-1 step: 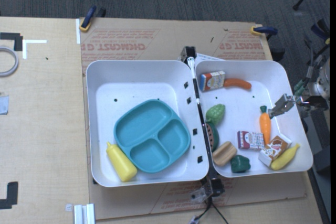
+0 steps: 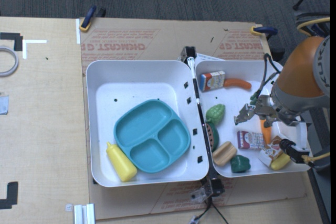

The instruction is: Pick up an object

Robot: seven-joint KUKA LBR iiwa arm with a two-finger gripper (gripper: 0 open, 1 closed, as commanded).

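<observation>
Where metal pincer (image 2: 245,113) hangs, glossy rect. carton (image 2: 250,140) lies nr smooth bun (image 2: 224,153).

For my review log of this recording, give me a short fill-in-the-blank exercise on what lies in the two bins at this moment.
1. The teal three-compartment plastic plate lies in the ______ white bin.
2. Beside the plate, toward that bin's near left corner, lies a ______ plastic squeeze bottle.
3. The long orange toy carrot lies just right of the small ______ carton.
4. The arm's gripper hangs over the ______ white bin.

Missing words: left; yellow; juice; right
</observation>
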